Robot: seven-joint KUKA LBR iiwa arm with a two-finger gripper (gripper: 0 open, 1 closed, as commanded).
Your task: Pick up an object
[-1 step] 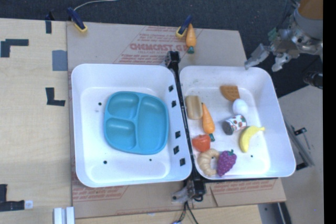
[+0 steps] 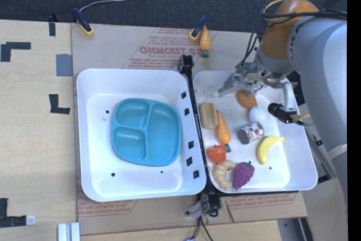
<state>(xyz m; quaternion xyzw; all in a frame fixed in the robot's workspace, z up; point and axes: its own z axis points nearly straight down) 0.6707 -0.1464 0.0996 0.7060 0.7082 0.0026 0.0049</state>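
Here tool (image 2: pixel 246 86) hovers over bread roll (image 2: pixel 246 100)

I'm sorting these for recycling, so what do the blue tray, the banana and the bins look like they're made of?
Blue tray: likely moulded plastic, with a smooth matte look, even colour and rounded compartments.
Banana: probably toy plastic, uniformly yellow with a slight sheen.
Bins: apparently thin formed white plastic, glossy, with rounded rims.

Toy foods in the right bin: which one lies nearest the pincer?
The golden-brown bread-like piece, right beneath the pincer. The yellow plastic banana and purple toy grapes lie farther toward the bin's near side.
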